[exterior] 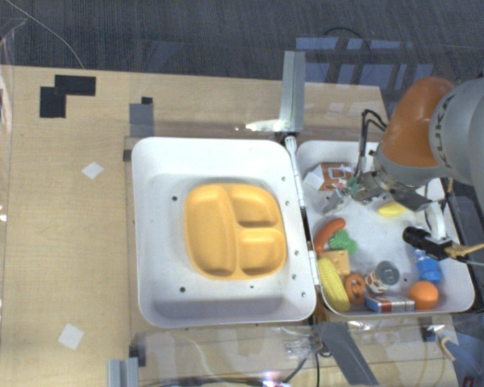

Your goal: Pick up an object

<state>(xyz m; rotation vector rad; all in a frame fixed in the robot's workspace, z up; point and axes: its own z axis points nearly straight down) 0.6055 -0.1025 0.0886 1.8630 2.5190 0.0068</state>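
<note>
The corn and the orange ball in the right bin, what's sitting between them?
In the camera view, between the corn and the orange ball lie a small brown toy, a round grey piece and a tube.

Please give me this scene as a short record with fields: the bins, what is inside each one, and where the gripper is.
left bin: holds a yellow divided tray
right bin: holds many small toys
toys near the left wall: red sausage, green toy, corn cob
toys near the front wall: orange ball, round metal piece
gripper: low over the back of the right bin
</note>
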